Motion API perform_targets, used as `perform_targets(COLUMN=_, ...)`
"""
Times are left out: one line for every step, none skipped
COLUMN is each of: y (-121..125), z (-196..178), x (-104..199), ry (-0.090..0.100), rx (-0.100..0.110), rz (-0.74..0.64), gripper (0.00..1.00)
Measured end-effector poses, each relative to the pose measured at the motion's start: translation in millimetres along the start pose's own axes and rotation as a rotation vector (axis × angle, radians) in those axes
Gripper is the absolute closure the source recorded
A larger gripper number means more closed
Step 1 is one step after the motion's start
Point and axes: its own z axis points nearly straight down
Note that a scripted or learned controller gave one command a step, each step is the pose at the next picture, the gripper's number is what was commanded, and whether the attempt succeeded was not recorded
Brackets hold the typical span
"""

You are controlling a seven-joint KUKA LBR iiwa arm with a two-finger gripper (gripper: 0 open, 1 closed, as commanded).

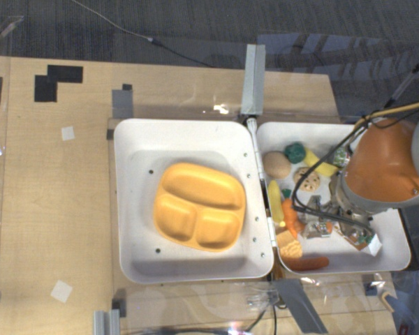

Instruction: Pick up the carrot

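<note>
Wooden bench [56, 208] | carrot [290, 215] in right bin [398, 253] | end effector [321, 223] beside it, state unclear | no readable text

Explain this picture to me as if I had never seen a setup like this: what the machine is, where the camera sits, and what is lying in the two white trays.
The camera is fixed above a wooden bench and looks down at a slant. The orange and grey bulk at the right is a robot arm reaching in; its wrist, hung with cables, hovers over the right-hand bin. Whether it holds anything cannot be told from here.

Two shallow white bins sit side by side. The left bin holds a yellow tray with compartments. The right bin holds small toy foods: a carrot, which the arm is meant to pick up, lying beside the wrist near the bin's left wall; a brown potato-like lump; a green piece; and a red sausage near the front edge.
</note>
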Motion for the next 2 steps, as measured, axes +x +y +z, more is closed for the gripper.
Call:
perform_targets(y=17, z=-29, x=2, ry=0.017, rx=-0.004, rz=0.089, gripper=1.00)
perform_targets(y=72, z=-84, x=2, ry=0.018, rx=0.001, rz=0.684, gripper=1.00)
